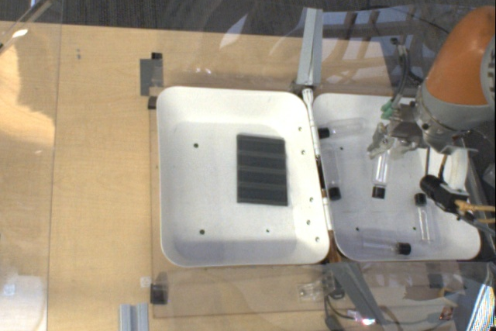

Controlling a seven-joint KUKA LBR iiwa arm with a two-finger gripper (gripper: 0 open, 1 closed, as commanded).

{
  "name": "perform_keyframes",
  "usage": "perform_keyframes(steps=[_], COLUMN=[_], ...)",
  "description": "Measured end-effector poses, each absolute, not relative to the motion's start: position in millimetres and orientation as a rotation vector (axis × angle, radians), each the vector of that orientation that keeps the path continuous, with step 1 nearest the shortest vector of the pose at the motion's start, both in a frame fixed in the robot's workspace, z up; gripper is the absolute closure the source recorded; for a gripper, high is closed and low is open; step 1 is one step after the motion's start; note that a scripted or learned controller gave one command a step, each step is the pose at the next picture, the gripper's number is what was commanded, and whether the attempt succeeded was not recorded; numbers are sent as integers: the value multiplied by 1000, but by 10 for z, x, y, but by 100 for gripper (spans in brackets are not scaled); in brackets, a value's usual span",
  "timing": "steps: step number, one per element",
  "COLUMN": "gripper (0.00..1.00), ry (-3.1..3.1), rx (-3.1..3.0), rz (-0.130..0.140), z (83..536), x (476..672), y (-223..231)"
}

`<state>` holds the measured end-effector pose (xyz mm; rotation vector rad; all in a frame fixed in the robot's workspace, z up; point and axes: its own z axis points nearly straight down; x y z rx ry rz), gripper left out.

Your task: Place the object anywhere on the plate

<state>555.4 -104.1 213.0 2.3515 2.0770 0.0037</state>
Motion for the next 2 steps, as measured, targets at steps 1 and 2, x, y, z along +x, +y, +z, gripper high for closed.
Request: perform_keyframes(steps=[1, 2], gripper=[100, 100], ry=[2253, 1927], rx=[2181, 2477], rz=[5, 4], z=[2721, 2606], x=[6228, 6625], y=[-665, -235])
